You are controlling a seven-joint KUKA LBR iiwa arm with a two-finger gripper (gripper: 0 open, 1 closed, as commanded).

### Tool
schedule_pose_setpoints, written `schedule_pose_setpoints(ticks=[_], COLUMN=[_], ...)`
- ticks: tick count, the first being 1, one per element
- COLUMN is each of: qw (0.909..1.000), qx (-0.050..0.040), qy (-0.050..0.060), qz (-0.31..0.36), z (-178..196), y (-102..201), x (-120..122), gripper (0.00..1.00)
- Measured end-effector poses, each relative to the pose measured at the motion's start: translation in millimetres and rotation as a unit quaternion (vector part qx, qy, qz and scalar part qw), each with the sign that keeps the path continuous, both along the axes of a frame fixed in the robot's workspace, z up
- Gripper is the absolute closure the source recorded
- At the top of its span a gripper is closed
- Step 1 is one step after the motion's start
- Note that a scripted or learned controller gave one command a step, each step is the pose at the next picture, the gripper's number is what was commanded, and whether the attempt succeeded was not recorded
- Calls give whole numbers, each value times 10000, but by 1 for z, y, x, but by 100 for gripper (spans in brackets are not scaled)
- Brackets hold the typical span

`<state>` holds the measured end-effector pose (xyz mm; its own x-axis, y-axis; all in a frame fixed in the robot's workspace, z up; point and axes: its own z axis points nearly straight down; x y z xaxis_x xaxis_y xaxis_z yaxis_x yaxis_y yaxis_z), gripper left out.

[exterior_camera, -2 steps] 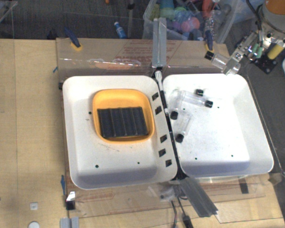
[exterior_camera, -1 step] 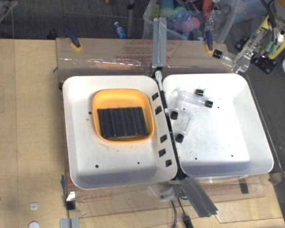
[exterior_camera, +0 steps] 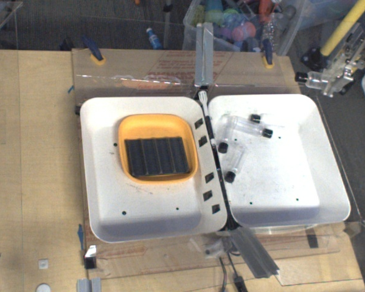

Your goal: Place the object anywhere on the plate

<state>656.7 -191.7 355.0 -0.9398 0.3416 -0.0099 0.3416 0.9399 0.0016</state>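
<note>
Where the gripper [exterior_camera: 333,81] hangs beyond the right bin's [exterior_camera: 304,199] far right corner, over the bench, its opening cannot be told and nothing shows in it. Clear vials [exterior_camera: 234,140] with black caps lie near that bin's left wall. The orange plate [exterior_camera: 158,125] sits centrally in the left bin [exterior_camera: 103,212], carrying a dark ridged block [exterior_camera: 157,156].

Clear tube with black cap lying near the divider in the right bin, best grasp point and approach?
Probably the clear barrel of the tube, mid-length, from straight above. It lies flat on the right bin floor, slanting toward its black cap, so fingers should close across the narrow width. The divider sits close on its left, so keep the fingers clear of that side.
</note>
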Motion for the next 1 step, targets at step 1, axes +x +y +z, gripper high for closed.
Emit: schedule_pose_setpoints(ticks=[1], qw=[9865], qx=[-16], qy=[-9], qz=[1640], z=[34], y=[-32], x=[2], gripper=[100])
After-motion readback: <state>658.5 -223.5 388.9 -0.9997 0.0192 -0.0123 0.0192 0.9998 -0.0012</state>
